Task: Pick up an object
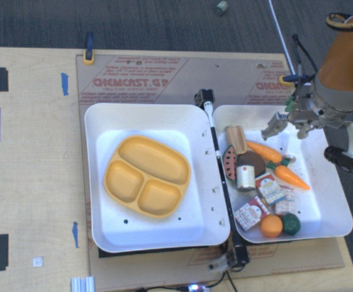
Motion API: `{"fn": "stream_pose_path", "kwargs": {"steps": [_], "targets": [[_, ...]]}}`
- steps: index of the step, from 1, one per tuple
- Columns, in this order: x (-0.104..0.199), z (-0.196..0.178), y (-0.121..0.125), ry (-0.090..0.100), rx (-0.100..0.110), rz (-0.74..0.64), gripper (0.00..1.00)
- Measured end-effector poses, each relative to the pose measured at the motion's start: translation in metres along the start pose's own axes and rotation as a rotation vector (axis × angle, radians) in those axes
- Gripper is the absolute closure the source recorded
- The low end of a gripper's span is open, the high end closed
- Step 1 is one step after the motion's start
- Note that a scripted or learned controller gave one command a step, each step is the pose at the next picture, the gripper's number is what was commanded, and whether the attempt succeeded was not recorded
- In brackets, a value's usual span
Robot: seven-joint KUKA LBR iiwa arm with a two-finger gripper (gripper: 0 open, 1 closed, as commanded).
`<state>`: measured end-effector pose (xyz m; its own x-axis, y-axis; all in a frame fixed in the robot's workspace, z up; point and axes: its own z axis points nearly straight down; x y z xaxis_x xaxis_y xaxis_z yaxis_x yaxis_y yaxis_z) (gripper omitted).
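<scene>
the arm is a thick rounded body with a broad orange band, a pale ring edging its top. below the band sits a grey wrist collar, darker along its underside. the gripper is bare grey metal, angular, built of small plates and brackets. thin black cables loop up beside the orange band. a black-and-white cylindrical part juts from the wrist's lower right.

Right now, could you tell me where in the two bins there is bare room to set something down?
Left bin: bare floor rings the yellow tray, widest along the near edge. Right bin: crowded centre; free patches behind the carrots and along the right wall.
</scene>
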<state>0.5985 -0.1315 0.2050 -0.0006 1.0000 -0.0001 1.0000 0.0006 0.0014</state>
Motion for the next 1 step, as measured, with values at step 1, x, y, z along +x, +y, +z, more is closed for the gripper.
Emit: {"fn": "stream_pose_path", "kwargs": {"steps": [1], "targets": [[0.0259,0.1183,-0.0406,-0.002,-0.005,0.002,0.00]]}}
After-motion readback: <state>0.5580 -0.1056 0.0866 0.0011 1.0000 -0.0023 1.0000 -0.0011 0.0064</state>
